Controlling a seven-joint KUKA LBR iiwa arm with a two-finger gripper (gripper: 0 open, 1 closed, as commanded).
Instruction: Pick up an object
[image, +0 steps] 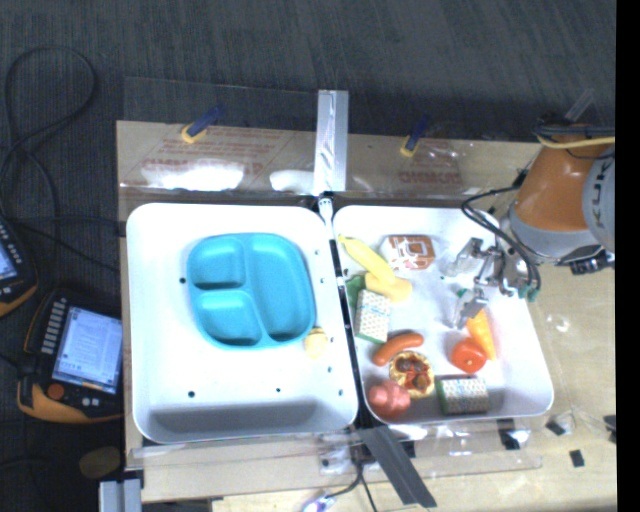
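- Metal fingers of the gripper (478, 290) are seen low in the right bin (535, 352), slightly parted; nothing can be seen between them.
- An orange piece (482, 330) lies just below the fingertips, with a tomato (468, 356) beside it; either could be taken as the object.
- The step is judged to be the approach, with the grasp not yet made.
- Next, the fingers would need to be lowered astride the orange piece and closed before any lift.
- Around these, a banana (372, 265), a hot dog (397, 347) and a packet (411, 252) are crowded in the same bin.
- A blue tray (249, 288) is held in the left bin (160, 400).
- The bench (580, 330) is bordered by dark carpet (60, 150) bearing cables and a pendant (75, 355).
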